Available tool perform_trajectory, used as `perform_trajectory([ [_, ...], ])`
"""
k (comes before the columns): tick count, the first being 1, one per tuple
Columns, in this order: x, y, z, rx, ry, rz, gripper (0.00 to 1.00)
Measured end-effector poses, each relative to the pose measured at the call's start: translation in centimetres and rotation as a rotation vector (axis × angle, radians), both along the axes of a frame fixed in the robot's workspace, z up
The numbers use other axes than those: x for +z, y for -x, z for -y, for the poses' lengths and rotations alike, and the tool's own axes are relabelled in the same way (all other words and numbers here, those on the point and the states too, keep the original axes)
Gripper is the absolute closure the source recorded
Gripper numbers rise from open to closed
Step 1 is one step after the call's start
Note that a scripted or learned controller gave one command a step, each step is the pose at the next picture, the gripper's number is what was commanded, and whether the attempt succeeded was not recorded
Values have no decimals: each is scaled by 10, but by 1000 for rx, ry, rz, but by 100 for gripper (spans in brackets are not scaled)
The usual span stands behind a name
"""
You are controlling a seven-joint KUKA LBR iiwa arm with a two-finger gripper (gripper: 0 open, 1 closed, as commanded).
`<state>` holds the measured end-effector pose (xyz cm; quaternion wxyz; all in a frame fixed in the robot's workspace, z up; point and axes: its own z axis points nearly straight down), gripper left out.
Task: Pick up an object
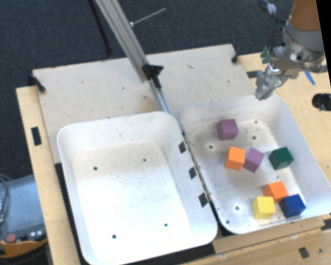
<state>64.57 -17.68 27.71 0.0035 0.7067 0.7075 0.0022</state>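
Gripper (pixel 266 87) above bin rim (pixel 236 102) — purple cube (pixel 227 128) nearest.

High slanted view over both bins (pixel 120 127)

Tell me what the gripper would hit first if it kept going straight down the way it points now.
Probably the far right rim of the right-hand white plastic bin. The two-finger metal gripper points down over that corner, well short of the purple cube, the closest block. Its height above the rim is unclear from this slanted view.

A robotics lab: a wooden bench (pixel 144 81) on dark carpet, an aluminium camera mast (pixel 122 28), a teach pendant (pixel 13 219) at left
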Motion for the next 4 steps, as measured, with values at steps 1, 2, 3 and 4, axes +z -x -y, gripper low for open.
perform_trajectory([
  [1,-15,-1,-52,4,-1,-8,100],
  [2,-11,6,-97,5,-2,-8,100],
  [3,-6,8,-152,7,-4,-10,100],
  [4,-14,13,-214,7,-3,-12,100],
])
